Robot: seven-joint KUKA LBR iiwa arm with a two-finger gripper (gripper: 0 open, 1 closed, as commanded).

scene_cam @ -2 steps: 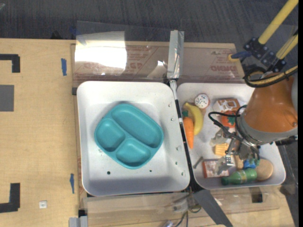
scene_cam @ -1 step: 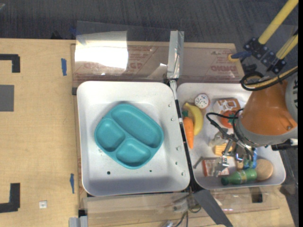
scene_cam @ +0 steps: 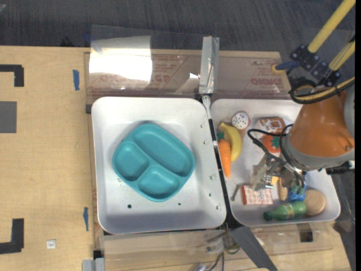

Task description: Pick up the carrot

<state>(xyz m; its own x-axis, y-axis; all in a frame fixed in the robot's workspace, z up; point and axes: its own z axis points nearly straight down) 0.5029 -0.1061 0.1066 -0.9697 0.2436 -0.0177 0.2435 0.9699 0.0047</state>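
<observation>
The tabletop [scene_cam: 39, 151] carries two shallow white bins side by side. The left bin [scene_cam: 107, 117] contains a teal divided plate [scene_cam: 153, 160] with three compartments, set roughly at the bin's centre and rotated at a slant.

The right bin [scene_cam: 333, 208] contains the loose items. The carrot [scene_cam: 225, 157] lies near that bin's left wall, close to the divider between the bins, with its long axis running roughly top to bottom of the view. A yellow banana [scene_cam: 232, 138] lies just beside the carrot on its right, touching or nearly touching it. A small round white item with dots [scene_cam: 240, 119] sits above the banana. A red-and-white packet [scene_cam: 257, 195] lies lower in the bin, and a green bottle [scene_cam: 285, 210] lies on its side near the bin's lower edge, with a round tan item [scene_cam: 315, 202] just beside it.

The arm enters from the right; its orange band [scene_cam: 321, 131] sits over the right bin. The gripper [scene_cam: 269, 173] is positioned below the band, over the middle of the right bin, to the right of the carrot and apart from it. Finger spacing cannot be determined from this view. The carrot is not in the gripper.
</observation>
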